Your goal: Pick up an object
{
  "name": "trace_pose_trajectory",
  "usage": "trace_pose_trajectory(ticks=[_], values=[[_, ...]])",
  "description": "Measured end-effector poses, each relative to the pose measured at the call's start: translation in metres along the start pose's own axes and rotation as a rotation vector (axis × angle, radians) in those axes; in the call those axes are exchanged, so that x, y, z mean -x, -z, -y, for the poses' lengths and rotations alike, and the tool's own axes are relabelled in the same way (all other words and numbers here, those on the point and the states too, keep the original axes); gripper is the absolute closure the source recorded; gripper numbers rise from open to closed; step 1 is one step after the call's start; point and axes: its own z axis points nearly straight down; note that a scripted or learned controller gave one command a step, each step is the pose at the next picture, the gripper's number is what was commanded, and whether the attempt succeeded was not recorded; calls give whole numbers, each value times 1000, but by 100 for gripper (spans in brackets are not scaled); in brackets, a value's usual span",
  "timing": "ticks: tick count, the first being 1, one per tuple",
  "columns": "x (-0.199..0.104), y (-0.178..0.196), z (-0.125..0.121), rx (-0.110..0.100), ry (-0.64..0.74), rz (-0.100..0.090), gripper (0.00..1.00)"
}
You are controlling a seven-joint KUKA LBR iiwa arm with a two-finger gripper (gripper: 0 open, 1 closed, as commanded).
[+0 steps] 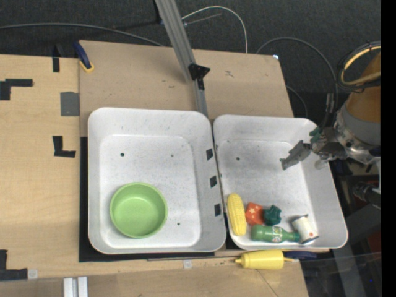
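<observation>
The gripper [296, 158] hangs over the right bin [260, 135] near its right edge; whether its claw is open, I cannot tell. The corn cob [236, 214] lies along the bin's left wall, long axis near-to-far, at the near edge.

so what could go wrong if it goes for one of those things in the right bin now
1. The corn, red piece, dark green piece, green bottle and white cylinder are crowded together, so the tool may nudge neighbours or catch two at once.
2. They lie near the front wall of the right bin, so a finger could strike the rim.
3. The yellow bottle lies outside the bin on the bench, likely an awkward target.
</observation>
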Motion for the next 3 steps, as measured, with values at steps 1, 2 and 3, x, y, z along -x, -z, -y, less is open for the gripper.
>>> trace_pose_trajectory(ticks=[1, 2, 3], values=[[0, 0, 0, 0, 0, 0, 0], [-3, -60, 9, -6, -2, -1, 0], [-13, -109, 10, -6, -1, -1, 0]])
